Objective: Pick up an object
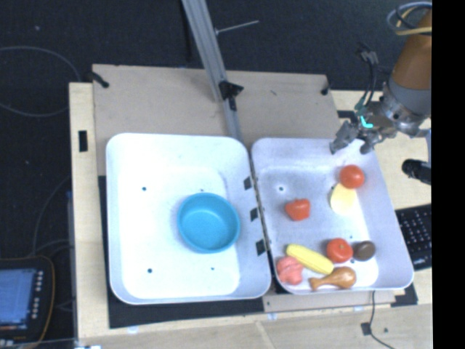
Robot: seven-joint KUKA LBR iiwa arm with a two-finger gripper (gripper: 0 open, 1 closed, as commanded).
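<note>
My gripper (354,143) hangs over the far right rim of the right bin (305,158), its two fingers spread open with nothing between them. Just below it in the bin lie a red tomato (352,176) and a pale yellow piece (343,198). A red pepper (297,209) sits near the bin's middle. Along the near edge lie a yellow banana (309,258), a pink piece (290,268), a second red tomato (338,249), a dark brown piece (363,250) and a brown drumstick (335,278).
The left bin (145,166) holds a blue bowl (208,222). A grey metal pole (207,49) slants down to the gap between the bins. A keyboard (415,235) lies right of the right bin, and a small screen (22,297) sits at the lower left.
</note>
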